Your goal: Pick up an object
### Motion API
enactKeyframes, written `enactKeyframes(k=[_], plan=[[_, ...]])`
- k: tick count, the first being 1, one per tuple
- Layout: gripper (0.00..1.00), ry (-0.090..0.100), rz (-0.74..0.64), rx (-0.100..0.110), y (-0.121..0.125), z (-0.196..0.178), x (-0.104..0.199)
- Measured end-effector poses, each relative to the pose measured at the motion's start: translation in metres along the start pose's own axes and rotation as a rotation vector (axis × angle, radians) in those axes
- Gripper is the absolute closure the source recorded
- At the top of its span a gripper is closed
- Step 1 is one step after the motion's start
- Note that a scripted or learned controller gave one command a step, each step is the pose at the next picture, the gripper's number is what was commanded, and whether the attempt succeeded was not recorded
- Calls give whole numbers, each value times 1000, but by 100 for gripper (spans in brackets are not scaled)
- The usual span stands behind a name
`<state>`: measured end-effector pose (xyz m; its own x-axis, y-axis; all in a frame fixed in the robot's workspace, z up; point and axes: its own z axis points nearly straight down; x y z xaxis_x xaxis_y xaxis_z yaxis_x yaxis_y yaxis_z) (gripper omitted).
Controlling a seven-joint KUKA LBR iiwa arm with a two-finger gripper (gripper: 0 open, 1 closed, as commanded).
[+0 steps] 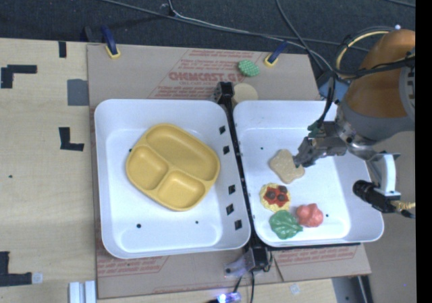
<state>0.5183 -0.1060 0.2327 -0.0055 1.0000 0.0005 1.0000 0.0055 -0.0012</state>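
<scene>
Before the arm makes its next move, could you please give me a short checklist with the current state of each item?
1. End effector positioned over the right bin: ok.
2. Tan bread-shaped piece lies right beside the end effector: ok.
3. Piece actually between the fingers: cannot tell.
4. Nearby pieces, the yellow pizza-like one, the green one and the red one, lie apart from the tan piece: ok.
5. Yellow divided tray sits in the left bin, away from the arm: ok.
</scene>
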Motion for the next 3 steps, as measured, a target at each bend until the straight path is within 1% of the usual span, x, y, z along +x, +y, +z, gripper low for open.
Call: enactKeyframes(k=[1,2,3], plan=[[100,0,0,1,10,11,57],[100,1,-2,0,19,1,110],[100,0,-1,1,26,1,154]])
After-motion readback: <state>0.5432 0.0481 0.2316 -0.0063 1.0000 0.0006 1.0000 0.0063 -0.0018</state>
